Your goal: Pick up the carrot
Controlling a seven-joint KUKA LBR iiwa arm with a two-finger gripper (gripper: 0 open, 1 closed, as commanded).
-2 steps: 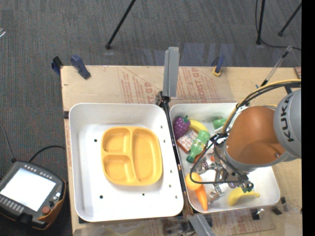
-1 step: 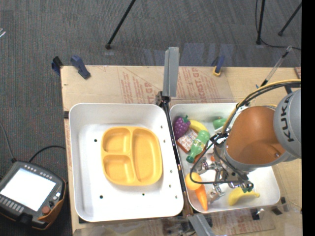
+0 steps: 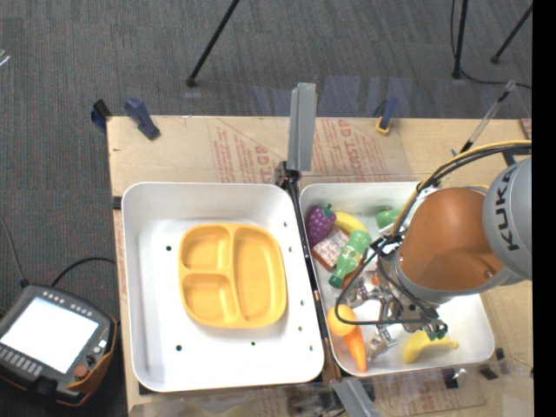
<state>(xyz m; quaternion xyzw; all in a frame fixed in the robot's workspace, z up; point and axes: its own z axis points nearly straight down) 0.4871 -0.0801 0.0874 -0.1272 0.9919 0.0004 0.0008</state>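
Claw [image 3: 388, 315] of mine hangs low in the right bin [image 3: 479, 320], over its near half, with my grey arm and its orange band [image 3: 445, 241] reaching in from the right above it. Whether it is wide or narrow I cannot tell, since the metal parts at the wrist blur together from this height. Just to its left lies the carrot [image 3: 354, 346], an orange cone pointing toward the near wall of the bin, close beside the claw but not visibly between its tips. An orange round fruit [image 3: 340, 320] sits touching the carrot's upper end. A yellow banana [image 3: 427, 347] lies on the other side of the claw, near the front wall. Farther back in the same bin are a green bottle [image 3: 349, 257], purple grapes [image 3: 320, 224] and a second banana [image 3: 352, 223]. In the left bin [image 3: 148, 320] rests a yellow divided plate [image 3: 233, 274]. Both bins sit side by side on the cardboard-covered surface [image 3: 200, 146].
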